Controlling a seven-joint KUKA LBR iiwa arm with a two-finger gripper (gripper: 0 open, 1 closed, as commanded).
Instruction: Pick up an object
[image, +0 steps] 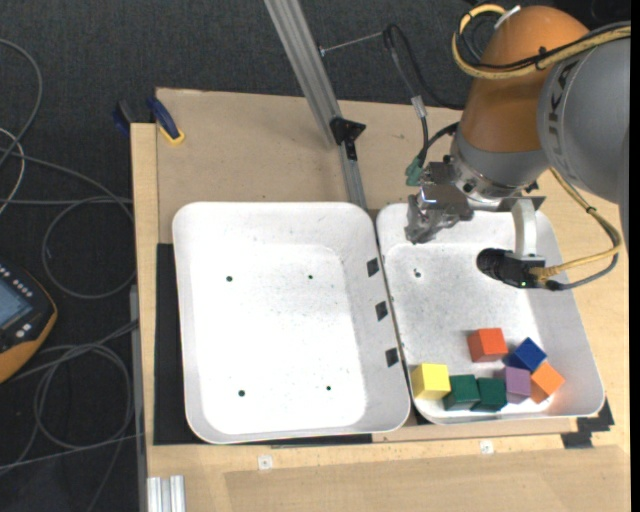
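The gripper (424, 226) hangs over the right bin's (440, 290) far left corner; whether it is open, I cannot tell. The blocks (490, 376) cluster along the bin's near edge.

A pale wooden bench (250, 150) fills the middle of the frame. Two shallow white bins lie on it side by side: the left bin (200, 300) and the right bin (440, 290). At the upper left corner sits what may be a blue-and-yellow clamp (165, 120).
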